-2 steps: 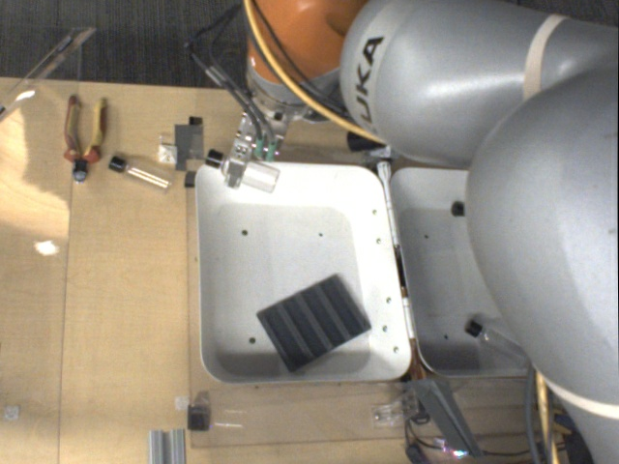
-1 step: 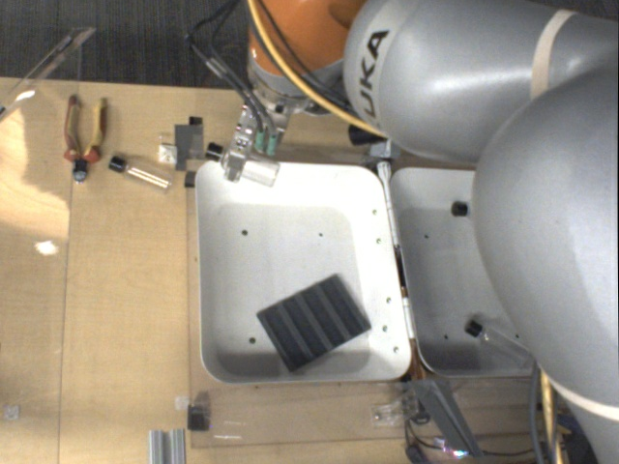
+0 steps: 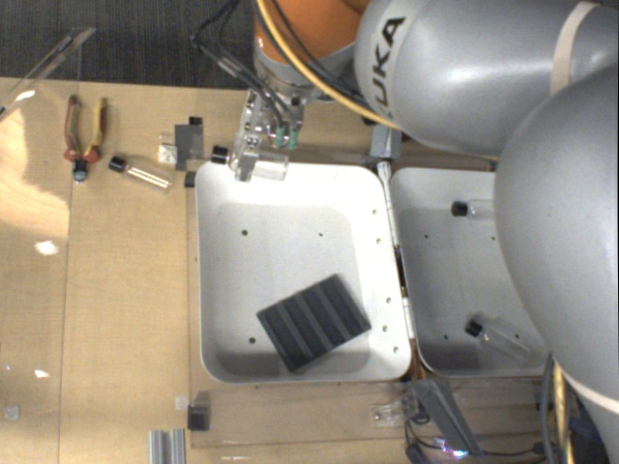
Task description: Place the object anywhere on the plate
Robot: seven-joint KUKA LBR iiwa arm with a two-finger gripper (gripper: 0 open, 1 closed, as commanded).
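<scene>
gripper point(image 3: 259, 153): over far-left corner of left bin point(image 3: 218, 259), finger state cannot be told | ribbed dark plate point(image 3: 313, 322): flat near the bin's near edge, well apart from gripper | right bin point(image 3: 426, 259): alongside

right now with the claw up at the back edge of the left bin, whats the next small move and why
Probably bring the claw toward the front of the left bin and lower it over the dark ribbed plate. The claw hangs at the bin's far rim, well apart from the plate, which lies flat near the front wall. I can't tell whether it carries anything.
</scene>
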